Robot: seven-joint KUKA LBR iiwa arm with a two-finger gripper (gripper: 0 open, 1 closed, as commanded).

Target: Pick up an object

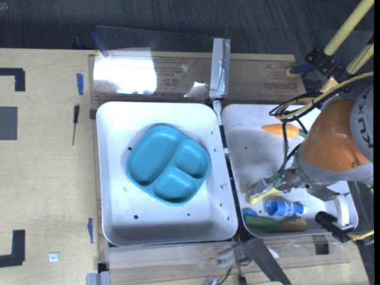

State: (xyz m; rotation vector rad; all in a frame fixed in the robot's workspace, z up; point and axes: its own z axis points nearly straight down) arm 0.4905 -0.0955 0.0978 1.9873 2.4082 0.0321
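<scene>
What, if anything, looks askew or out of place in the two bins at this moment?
Nothing looks damaged or spilled. The blue divided plate sits rotated in the left bin, not squared to its walls. In the right bin, small items are bunched at the near edge by the gripper, while an orange carrot-like piece lies apart.

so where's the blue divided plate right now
In the camera view the blue divided plate lies in the middle of the left bin, across the divider from the right bin where the end effector works.

Wooden bench [41, 177] with two white bins [113, 218] side by side
</scene>
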